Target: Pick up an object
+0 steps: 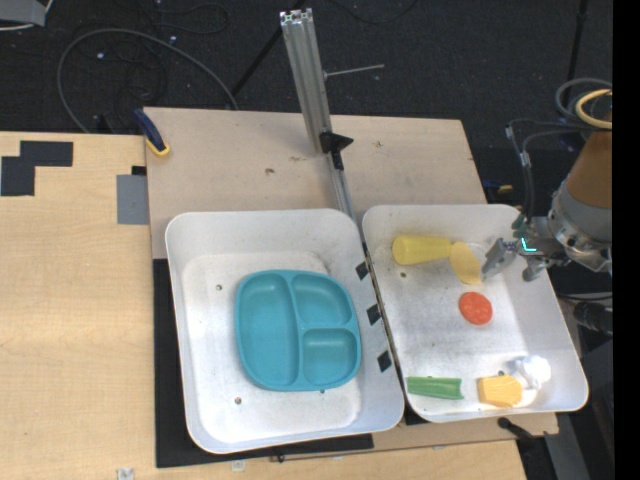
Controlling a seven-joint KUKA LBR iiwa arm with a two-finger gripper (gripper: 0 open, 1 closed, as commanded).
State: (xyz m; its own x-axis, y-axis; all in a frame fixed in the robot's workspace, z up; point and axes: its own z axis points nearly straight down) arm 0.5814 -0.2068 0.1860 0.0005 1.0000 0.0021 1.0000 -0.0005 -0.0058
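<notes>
The right bin [430,333] holds a yellow bottle-shaped object [428,249] lying near its far edge. Also in it are a red-orange ball [476,308] in the middle, a green piece [435,388] at the front, and a yellow block [500,391] beside a white lump [533,371]. My gripper [512,262] hangs over the bin's far right corner, just right of the yellow object and above the ball. It is open, with nothing between its fingers [495,257].
A teal divided plate [298,328] lies in the left bin [200,268]. An aluminium post [305,78] rises behind the gap between the bins. A blue and yellow tool [152,133] lies at the board's far left corner.
</notes>
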